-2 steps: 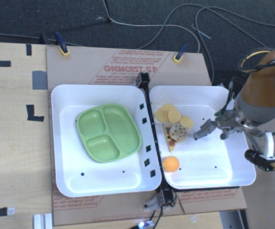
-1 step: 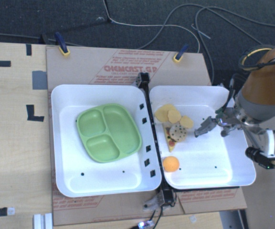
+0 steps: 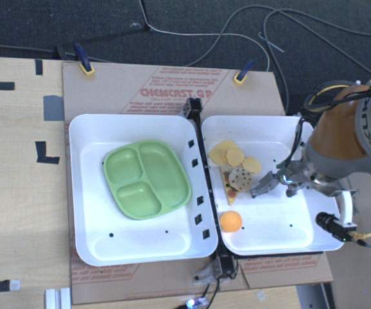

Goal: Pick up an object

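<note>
While my grey two-finger pincer [image 3: 257,188] reached low into the right-hand shallow white bin [image 3: 272,237], nothing had yet been lifted, so I judged the picking still all ahead of me. Whether the pincer was spread or closed I could not tell from above; its dark tip showed as one slanting shape, and I saw nothing caught in it.

Just beside that tip, on its left, lay the small round perforated beige piece [image 3: 239,177], close enough that the two looked to be touching or nearly so. Behind that piece sat the cluster of flat pale-yellow discs [image 3: 227,154], a little farther off toward the divider. The small orange ball [image 3: 230,221] rested apart from me, nearer the front wall of the same bin.

In the left white bin [image 3: 85,237] lay the light-green plastic divided plate [image 3: 147,179], well apart from my reach. The perforated piece seemed my likeliest target; closing and lifting remained.
</note>
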Tool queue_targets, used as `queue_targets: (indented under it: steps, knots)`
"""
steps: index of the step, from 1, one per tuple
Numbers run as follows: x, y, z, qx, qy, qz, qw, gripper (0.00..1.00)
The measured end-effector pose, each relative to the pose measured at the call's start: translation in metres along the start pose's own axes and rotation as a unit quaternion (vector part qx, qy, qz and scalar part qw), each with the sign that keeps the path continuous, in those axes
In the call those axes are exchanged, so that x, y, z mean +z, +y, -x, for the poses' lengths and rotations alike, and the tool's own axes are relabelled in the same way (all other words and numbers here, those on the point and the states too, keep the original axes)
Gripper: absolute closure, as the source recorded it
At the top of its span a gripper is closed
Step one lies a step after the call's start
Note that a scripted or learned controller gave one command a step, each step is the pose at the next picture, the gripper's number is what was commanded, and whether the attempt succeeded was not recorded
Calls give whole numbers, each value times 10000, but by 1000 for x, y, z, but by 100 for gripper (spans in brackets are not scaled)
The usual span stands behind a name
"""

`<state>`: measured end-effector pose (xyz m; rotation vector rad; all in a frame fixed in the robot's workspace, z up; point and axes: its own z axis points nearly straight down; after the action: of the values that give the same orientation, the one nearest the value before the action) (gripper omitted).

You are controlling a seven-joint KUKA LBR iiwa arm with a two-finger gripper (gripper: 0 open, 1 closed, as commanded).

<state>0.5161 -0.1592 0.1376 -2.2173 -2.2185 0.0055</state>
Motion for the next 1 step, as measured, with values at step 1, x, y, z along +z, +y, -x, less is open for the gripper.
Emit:
queue_targets:
  steps: [1]
  knots:
    - [53, 0, 0, -3, -12, 22, 10000, 0]
